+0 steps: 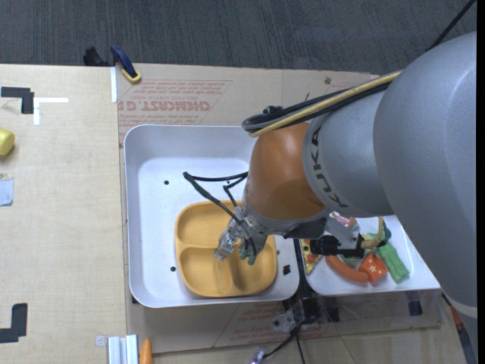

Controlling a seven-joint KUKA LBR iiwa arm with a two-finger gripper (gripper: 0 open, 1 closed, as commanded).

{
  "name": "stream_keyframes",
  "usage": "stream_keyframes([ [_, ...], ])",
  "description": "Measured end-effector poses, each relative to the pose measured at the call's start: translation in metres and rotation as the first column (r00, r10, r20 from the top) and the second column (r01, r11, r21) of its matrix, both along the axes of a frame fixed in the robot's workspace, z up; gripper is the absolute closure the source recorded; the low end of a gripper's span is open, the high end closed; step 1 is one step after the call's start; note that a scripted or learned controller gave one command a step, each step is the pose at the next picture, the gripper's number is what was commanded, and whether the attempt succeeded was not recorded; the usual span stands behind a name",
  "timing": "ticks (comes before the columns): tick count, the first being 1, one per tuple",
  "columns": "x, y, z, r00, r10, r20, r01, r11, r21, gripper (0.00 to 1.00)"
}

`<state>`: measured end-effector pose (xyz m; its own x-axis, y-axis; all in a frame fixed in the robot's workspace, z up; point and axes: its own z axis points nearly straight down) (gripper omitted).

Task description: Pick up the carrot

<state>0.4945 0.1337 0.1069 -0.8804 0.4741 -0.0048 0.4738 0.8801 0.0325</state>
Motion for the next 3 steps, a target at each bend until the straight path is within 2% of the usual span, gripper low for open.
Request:
stream_keyframes([
  [1, -0.015, 0.026, 0.113, 0.972, -0.235, -0.016, 0.235, 0.972, -0.027, 1.00],
  [2, -0.014, 0.016, 0.146, 0.903, -0.429, -0.015, 0.428, 0.903, -0.027, 1.00],
  [3, -0.016, -0.019, 0.068, 0.704, -0.710, -0.019, 0.709, 0.704, -0.030, 1.00],
])
